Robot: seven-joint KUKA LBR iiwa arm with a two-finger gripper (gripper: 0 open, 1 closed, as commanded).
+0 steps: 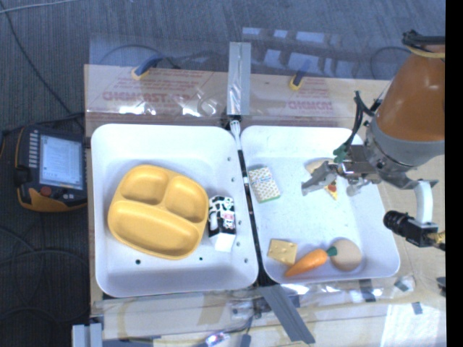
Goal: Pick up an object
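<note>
In the left bin [101,215] a yellow divided plate [158,210] lies flat, with a small black-and-white carton [223,215] just beside its right edge. The right bin [376,266] has a patterned packet [264,183] near the divider, then a cracker [281,251], a carrot [307,262] and an egg [346,254] along the front wall. The gripper [329,179] hangs over the bin's upper middle, fingers spread and holding nothing, above a small red-and-yellow piece [332,189] (too small to identify). To do well, it should probably descend straight, centred on that piece, before closing.
</note>
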